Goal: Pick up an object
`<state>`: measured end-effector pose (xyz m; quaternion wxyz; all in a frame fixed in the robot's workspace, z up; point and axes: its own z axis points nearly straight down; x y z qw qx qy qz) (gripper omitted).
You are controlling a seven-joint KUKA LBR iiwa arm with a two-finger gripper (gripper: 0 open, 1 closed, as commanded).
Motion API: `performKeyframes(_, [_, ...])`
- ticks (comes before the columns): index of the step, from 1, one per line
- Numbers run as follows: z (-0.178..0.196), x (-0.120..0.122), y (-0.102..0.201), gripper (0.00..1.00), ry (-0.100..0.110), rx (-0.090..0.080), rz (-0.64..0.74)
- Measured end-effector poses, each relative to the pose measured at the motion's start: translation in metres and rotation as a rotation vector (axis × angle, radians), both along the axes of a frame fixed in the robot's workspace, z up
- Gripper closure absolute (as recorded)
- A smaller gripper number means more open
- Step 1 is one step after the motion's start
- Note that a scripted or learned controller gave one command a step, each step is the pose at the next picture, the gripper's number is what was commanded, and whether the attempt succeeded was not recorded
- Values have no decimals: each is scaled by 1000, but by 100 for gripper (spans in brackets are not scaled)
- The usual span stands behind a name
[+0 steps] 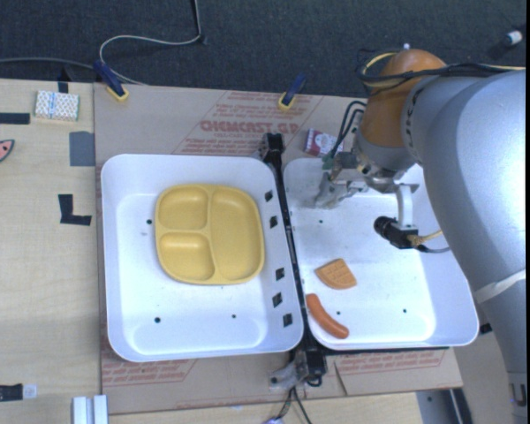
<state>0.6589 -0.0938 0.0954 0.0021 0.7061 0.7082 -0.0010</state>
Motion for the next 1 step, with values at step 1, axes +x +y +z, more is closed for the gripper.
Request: performKeyframes(1, [-1, 0, 0, 0, 1, 0, 1])
